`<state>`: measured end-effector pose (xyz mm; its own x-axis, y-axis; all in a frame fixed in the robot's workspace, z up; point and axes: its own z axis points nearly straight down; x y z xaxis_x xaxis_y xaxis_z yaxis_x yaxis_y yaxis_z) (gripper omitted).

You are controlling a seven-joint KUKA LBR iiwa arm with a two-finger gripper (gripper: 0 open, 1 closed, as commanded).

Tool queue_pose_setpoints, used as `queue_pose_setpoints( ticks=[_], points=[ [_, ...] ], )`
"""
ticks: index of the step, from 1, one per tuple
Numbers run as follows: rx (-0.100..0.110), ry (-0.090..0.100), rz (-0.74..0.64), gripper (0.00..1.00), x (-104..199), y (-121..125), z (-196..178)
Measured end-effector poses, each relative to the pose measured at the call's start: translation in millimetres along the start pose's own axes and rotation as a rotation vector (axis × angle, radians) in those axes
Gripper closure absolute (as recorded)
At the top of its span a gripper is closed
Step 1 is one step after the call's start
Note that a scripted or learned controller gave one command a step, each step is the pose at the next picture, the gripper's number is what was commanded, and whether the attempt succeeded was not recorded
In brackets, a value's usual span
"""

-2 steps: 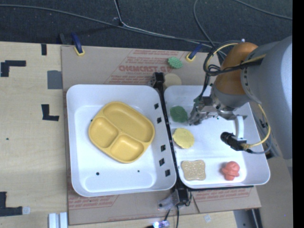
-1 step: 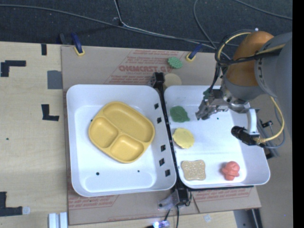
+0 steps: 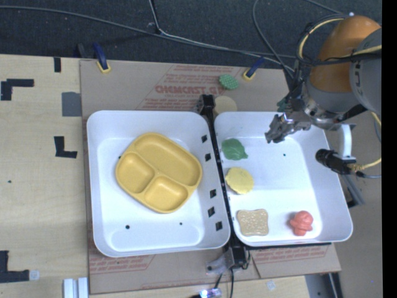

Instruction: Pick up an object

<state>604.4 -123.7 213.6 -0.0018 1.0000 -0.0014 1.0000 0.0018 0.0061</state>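
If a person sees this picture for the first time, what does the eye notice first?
The big yellow divided tray in the left bin stands out most. In the right bin lie four small pieces: green, yellow, tan and red. The claw hangs over that bin's far end.
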Motion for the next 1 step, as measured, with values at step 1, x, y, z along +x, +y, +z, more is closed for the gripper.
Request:
queue_pose_setpoints(
  ticks=[1],
  points=[
    [0.004, 0.001, 0.0, 1.0, 0.1, 0.9, -33.3]
  ],
)
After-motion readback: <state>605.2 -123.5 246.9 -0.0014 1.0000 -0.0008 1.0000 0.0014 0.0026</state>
